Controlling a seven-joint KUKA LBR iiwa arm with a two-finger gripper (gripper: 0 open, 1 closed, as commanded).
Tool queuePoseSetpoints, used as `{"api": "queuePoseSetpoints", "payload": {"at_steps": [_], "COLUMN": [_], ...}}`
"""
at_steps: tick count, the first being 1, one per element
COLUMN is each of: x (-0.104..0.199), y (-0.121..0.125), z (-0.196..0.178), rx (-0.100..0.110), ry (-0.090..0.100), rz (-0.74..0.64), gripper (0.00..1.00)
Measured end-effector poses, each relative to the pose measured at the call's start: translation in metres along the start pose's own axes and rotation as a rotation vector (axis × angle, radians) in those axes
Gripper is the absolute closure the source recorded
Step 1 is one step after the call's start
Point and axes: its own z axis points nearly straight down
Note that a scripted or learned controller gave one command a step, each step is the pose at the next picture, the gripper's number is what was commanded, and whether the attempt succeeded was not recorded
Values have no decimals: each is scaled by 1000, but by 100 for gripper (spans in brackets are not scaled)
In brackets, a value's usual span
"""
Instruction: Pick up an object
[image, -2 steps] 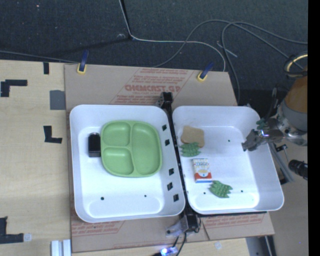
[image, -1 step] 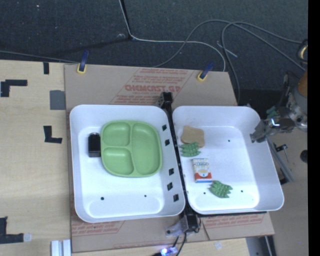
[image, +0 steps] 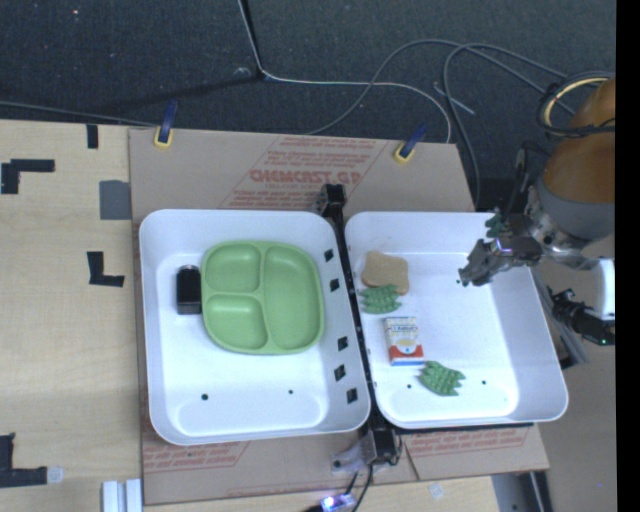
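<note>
The right bin (image: 520, 330) holds a tan bread-like piece (image: 385, 270), a green leafy toy (image: 379, 298) just below it, a small red and white box (image: 403, 339), and a second green leafy toy (image: 440, 378) near the front. My gripper (image: 482, 266) hangs over the bin's upper right part, well to the right of the tan piece. Nothing shows between its dark fingers.
The left bin (image: 165, 330) bears a green divided plate (image: 263, 297) and a small black block (image: 188, 289) to its left. A black divider (image: 345, 300) joins the bins. Cables (image: 400, 70) run across the dark back area. The arm's orange band (image: 590, 150) stands at the far right.
</note>
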Motion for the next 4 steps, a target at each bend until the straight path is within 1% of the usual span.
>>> {"api": "queuePoseSetpoints", "payload": {"at_steps": [1, 2, 3, 4], "x": [57, 110, 159, 202], "y": [6, 4, 17, 22], "z": [15, 19, 13, 18], "rx": [0, 1, 0, 1], "ry": [-1, 1, 0, 0], "rz": [0, -1, -1, 0], "gripper": [100, 100, 100, 100]}}
